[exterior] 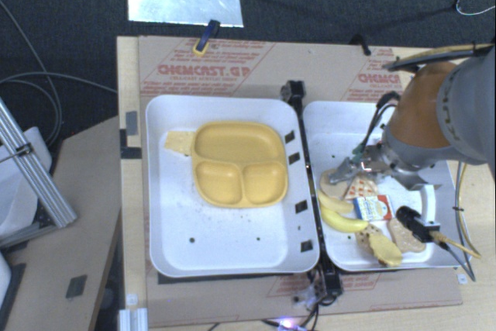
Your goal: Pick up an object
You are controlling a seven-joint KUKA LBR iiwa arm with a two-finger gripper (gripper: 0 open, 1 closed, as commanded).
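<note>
My gripper (353, 167) hangs low in the right bin (341, 124), near its left side, on the grey arm with the orange band (422, 112). Just below it lies a pile of small things: a round tan piece (335, 180), a yellow banana (341, 218), a red, white and blue packet (369, 204), a yellowish lumpy piece (383, 248) and a tan bread-like piece (404, 238). The gripper sits right over the round tan piece and the packet's top edge. I see nothing lifted off the bin floor.
The left bin (167, 236) holds a yellow divided plate (239, 164) and a pale flat slab (179, 142) touching the plate's left corner. A black divider with clips (302, 167) runs between the bins. The right bin's far half is bare white floor.
</note>
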